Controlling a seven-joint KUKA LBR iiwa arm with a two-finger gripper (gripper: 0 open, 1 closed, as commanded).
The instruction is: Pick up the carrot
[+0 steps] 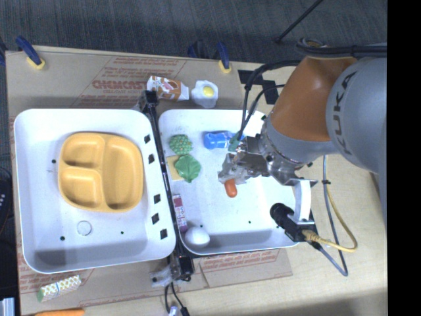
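Observation:
A small orange carrot [231, 189] is in the right bin [253, 232], near its middle. Its upper end sits between the fingertips of my gripper [231, 176], which is shut on it; its lower end sticks out below them. The grey arm with its orange band comes in from the right and hides the bin's right part.
In the right bin lie a blue item [216, 139], a green knobbly piece [179, 143], a green leafy piece [189, 168] on a yellow slab and a white object [197, 237]. The left bin [29, 176] holds a yellow divided plate [102, 171]. Small items stand behind the bins.

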